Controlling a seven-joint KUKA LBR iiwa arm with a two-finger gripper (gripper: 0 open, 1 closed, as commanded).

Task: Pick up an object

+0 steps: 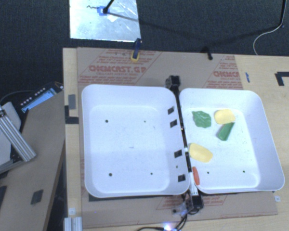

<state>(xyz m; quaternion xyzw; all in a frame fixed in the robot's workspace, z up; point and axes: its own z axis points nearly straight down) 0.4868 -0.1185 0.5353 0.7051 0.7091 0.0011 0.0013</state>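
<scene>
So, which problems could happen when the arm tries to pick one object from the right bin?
1. The yellow piece and the green block lie touching or nearly so; a grasp there may push one or catch both.
2. The small orange object lies against the right bin's left wall, which leaves little room to close around it.
3. The green leafy piece looks flat, so it may slip.

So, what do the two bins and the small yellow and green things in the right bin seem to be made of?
The two bins look like thin moulded plastic, white and smooth, with rounded rims. The yellow pieces and green pieces seem soft plastic or foam, matte and evenly coloured; too small to be sure.
</scene>
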